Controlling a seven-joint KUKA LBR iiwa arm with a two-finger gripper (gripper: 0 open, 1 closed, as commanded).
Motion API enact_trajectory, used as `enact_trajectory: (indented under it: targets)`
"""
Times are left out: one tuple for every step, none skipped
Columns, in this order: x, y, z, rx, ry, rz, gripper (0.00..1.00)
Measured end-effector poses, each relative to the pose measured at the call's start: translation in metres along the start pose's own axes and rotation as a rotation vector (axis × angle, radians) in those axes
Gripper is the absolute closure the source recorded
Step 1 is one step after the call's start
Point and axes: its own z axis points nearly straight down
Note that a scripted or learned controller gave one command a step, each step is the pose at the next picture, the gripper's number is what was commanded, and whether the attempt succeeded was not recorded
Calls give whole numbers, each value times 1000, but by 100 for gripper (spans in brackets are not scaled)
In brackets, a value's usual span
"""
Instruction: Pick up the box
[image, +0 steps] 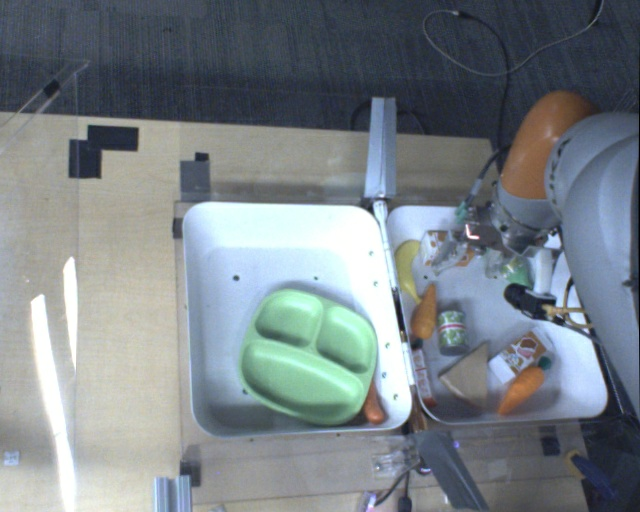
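In the right bin (590, 400), a brown cardboard box (464, 377) lies near the front wall. Just right of it is a small white and red printed box (522, 352), with an orange carrot (520, 390) against it. My gripper (482, 240) hangs low over the far end of this bin. It is beside a small colourful carton (441, 250) and well away from the brown box. Nothing shows held in it.
The right bin also holds a green-labelled can (452, 330), a second carrot (425, 312) and a yellow banana (405, 265) by the dividing wall. A green divided plate (310, 355) fills the front of the left bin (215, 260), with an orange piece (372, 407) at its edge.
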Motion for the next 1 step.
enact_trajectory:
  targets:
    - [-20,-43,-37,-65,1,49,0]
